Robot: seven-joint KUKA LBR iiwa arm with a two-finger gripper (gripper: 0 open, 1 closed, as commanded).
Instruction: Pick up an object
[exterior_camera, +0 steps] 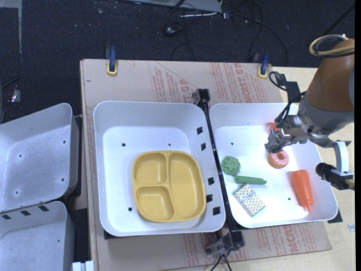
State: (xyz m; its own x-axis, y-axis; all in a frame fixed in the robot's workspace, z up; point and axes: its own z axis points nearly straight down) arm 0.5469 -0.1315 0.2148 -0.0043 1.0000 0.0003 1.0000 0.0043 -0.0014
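The right bin (248,116) holds a pink donut (278,160), an orange carrot (302,188), a green broccoli piece (230,165), a green bean-like stick (250,180) and a small white patterned packet (249,200). My gripper (277,142) hangs over the bin's right half, just above and slightly left of the donut. Its dark fingers point down toward the donut's upper edge. Nothing shows between them.
The left bin (113,123) holds a yellow three-compartment plate (169,186). A black divider (211,157) runs between the bins. Two clamps (112,61) hold the board's far edge. Grey trays (34,151) lie off the bench at left.
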